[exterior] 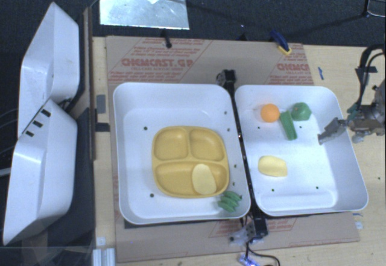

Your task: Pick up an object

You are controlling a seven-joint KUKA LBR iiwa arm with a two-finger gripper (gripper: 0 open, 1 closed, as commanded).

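End effector: the end effector (333, 130) shows at the right edge of the right bin (338, 189), its grey tip reaching in over the bin's right rim; whether it is spread or closed cannot be told, and nothing is seen held in it.
Arm: only the wrist end of the arm (367, 115) is seen at the right edge, with dark cables looped above it.
Nearest things: a green vegetable (295, 117), with a round head and a long stem, lies in the upper part of the right bin, to the left of the end effector and apart from it.
Orange ball: a small orange ball (269, 113) sits just left of the green vegetable's head.
Yellow piece: a pale yellow lump (272, 166) lies lower in the right bin, well apart from the end effector.
Left bin: the left bin (136, 138) holds a yellow divided plate (181, 144); a pale yellow oval (204, 178) rests in the plate's lower right compartment.
Green bundle: a small green ridged item (230, 201) lies in the left bin's lower right corner, just beside the plate.
Counter: both bins rest side by side on brown cardboard (157, 61) on the counter (99, 156).
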